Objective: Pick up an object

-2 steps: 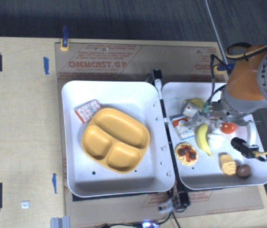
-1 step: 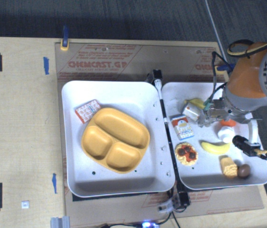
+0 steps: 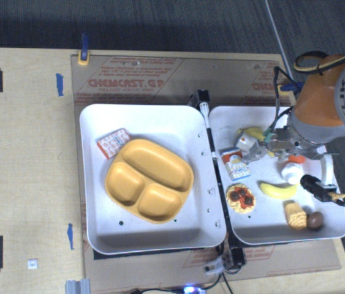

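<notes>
At the left of the frame you had the left bin (image 3: 92, 164), and in it a yellow divided tray (image 3: 149, 179) lying upside down near the middle, with a small red-and-white card (image 3: 112, 142) touching its upper left edge. Across the black divider (image 3: 215, 170) sat the right bin (image 3: 337, 225), and that was where your candidates for picking lay: a red-and-white packet (image 3: 236, 165) near its left wall, a round pizza-like toy (image 3: 241, 198) just below that, a yellow banana (image 3: 277, 190) toward the middle, a waffle-like piece (image 3: 293, 214) and a brown ball (image 3: 315, 220) touching each other at the lower right, and a white bottle with an orange cap (image 3: 293, 169) near the arm. The gripper (image 3: 253, 147) was low in the upper part of that bin, over a silvery object (image 3: 244, 142) and beside a yellow piece (image 3: 253, 132). I judged this the reaching or closing step of the pick. Whether the jaws were apart or together you could not tell from this slant, nor whether anything sat between them. The next move called for a firm close on one item and then a straight lift clear of its neighbours.
</notes>
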